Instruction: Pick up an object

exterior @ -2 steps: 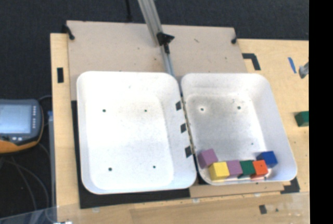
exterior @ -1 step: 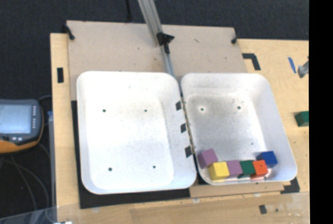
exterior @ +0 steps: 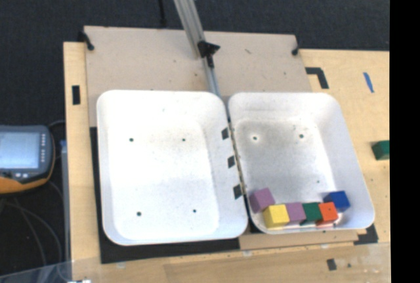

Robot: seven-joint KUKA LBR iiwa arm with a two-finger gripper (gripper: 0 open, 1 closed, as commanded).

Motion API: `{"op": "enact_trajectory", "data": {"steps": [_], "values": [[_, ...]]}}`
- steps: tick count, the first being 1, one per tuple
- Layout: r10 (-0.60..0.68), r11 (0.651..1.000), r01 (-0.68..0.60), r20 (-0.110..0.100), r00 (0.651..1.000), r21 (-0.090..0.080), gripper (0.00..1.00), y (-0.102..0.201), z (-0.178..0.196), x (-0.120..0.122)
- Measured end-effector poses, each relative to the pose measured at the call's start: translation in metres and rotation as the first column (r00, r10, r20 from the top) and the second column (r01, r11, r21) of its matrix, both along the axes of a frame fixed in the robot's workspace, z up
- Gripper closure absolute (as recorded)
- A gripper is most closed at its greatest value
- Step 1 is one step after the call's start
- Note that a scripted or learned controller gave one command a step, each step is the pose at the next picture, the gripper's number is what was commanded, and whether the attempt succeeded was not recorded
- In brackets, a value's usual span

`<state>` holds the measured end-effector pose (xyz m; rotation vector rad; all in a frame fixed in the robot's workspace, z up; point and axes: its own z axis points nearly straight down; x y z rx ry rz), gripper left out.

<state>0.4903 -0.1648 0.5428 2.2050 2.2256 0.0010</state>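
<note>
Judging by the layout, the pick is not done: every block lies in a bin or on the bench, none is lifted, so the whole grasp is left. I cannot tell the pincer's state. Wooden bench carries everything, with one brown board running behind the right bin and under it. Two white bins: that right bin, and the left bin touching its left wall, which has bare speckled floor. One aluminium pole slants up from behind the right bin's back left corner. One handheld pendant sits well left of the right bin, off the bench edge. Candidates are six blocks clustered along the right bin's front wall: purple block leftmost, yellow block just in front of it, second purple block, green block, orange block in a touching row, and blue block just behind the orange one. One more green object lies on the bench right of the right bin, cut off by the frame.
</note>
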Motion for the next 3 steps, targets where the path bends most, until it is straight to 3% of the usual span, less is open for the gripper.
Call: {"op": "enact_trajectory", "data": {"steps": [1,2,3], "values": [[-0.001,1.0,0.001,-0.003,1.0,0.005,1.0,0.066,0.004,0.037],[-0.005,1.0,0.005,-0.006,1.0,0.005,1.0,0.09,-0.017,0.041],[0.001,1.0,-0.001,0.0,1.0,0.007,1.0,0.185,0.006,0.012]]}}
